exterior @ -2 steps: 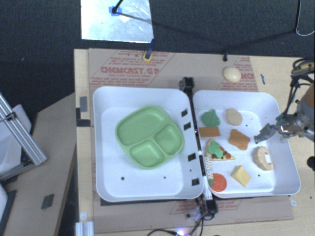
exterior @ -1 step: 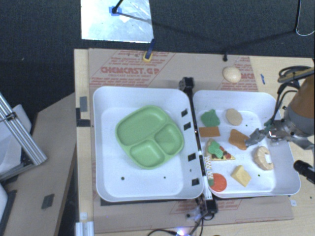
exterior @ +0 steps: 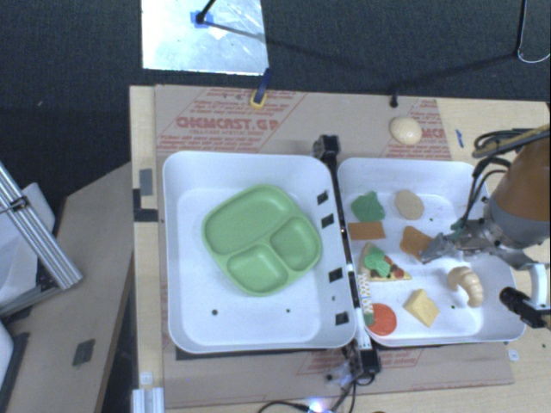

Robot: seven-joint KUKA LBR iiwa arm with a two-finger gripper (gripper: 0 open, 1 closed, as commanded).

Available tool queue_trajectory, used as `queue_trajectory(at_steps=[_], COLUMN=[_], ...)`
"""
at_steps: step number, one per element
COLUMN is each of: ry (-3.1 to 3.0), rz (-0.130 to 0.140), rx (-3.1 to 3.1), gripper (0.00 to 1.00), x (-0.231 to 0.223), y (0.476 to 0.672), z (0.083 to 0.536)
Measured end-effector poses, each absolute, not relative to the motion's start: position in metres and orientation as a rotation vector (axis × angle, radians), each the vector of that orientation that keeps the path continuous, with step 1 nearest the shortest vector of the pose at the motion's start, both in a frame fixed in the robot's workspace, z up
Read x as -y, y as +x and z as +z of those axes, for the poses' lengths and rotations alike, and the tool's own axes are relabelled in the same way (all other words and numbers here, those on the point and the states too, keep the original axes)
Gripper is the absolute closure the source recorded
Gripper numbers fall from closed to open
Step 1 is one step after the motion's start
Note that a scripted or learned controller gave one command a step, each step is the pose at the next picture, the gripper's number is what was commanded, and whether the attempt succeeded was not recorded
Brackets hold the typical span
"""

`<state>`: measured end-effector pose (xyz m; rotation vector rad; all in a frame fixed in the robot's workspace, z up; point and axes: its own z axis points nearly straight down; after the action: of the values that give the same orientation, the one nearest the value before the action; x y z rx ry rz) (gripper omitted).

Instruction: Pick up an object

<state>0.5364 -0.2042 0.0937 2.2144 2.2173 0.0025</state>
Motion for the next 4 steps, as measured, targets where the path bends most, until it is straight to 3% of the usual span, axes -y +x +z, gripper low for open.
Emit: queue_trajectory(at_steps=[1,2,4], ry=[2.219,2.217,2.211], rz=[0.001,0.003,0.006], rx=[-2.221,-2.22,-2.221], gripper=[0.0,1.0,1.0], x=[0.204,0.204,0.204], y=[0.537,0.538,0.546], z=[0.085,0.096,0.205])
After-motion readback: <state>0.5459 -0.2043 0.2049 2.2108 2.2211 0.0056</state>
